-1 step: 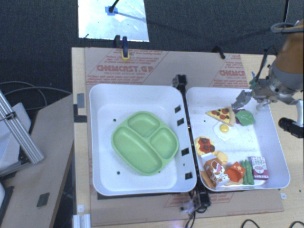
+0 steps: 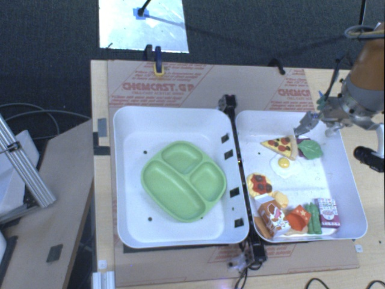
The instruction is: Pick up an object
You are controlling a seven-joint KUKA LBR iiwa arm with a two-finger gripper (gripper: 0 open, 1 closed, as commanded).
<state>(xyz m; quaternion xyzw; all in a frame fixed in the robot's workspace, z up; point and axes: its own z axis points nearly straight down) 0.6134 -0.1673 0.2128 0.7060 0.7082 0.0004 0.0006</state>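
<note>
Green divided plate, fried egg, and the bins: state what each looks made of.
Green divided plate: likely moulded plastic, matte, uniform colour, soft rounded compartment ridges.
Fried egg: apparently toy plastic or rubber, flat white with a glossy yellow yolk.
Bins: seemingly thin formed white plastic, smooth with faint sheen and rounded rims.

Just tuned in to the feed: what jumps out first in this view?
The big green divided plate sits alone in the left bin. The right bin holds a jumble of toy food, with a pizza slice and fried egg near its far end, where the gripper hovers beside a green piece.
</note>
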